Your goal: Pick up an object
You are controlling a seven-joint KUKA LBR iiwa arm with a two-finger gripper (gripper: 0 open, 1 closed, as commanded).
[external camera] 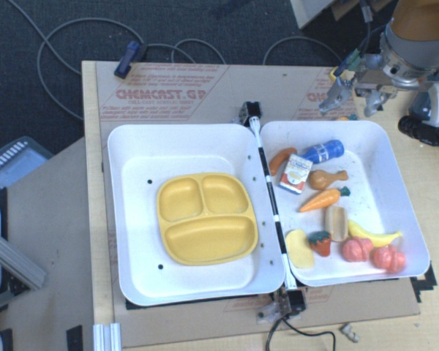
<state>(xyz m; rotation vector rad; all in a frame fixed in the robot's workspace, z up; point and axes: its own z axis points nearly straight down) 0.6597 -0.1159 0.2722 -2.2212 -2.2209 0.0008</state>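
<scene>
The right bin (395,167) holds several toy foods: a blue bottle (325,151), a small carton (296,174), a brown sausage (281,159), a chicken drumstick (328,176), a carrot (320,199), a tan block (337,223), a banana (373,234), a strawberry (321,243), a pale yellow slice (300,248) and two red fruits (373,253). My gripper (353,102) hangs above the far rim of this bin, up and right of the blue bottle. It is open, with nothing between its fingers.
In the left bin (132,159) lies a yellow divided plate (205,218). A black clip (251,111) sits where the two bins meet at the back. A blue tool (127,58) and cables lie beyond the bench's far left corner.
</scene>
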